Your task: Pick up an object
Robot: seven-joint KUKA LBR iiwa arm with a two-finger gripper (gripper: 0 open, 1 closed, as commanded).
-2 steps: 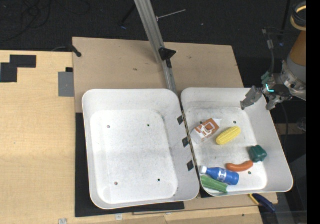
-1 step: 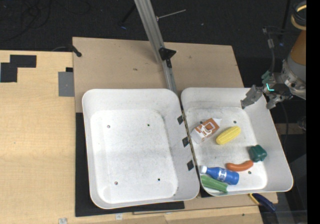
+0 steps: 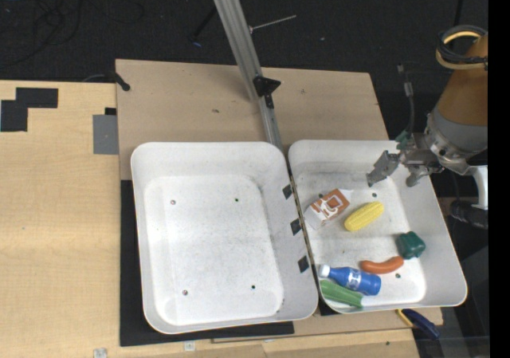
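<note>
The right bin (image 3: pixel 335 159) holds a yellow corn cob (image 3: pixel 363 216), a small orange-and-white carton (image 3: pixel 329 206), a dark green block (image 3: pixel 411 245), an orange carrot-like piece (image 3: pixel 382 265), a blue bottle (image 3: pixel 353 279) and a green pod (image 3: pixel 341 295). My gripper (image 3: pixel 398 171) hangs over the bin's back right part, above and to the right of the corn cob, with its two fingers spread open and nothing between them.
The left bin (image 3: pixel 209 233) lies beside the right one, joined by black clips. A slanted metal rail (image 3: pixel 243 49) rises from the back of the bench. The arm's orange band (image 3: pixel 464 93) is at the right edge.
</note>
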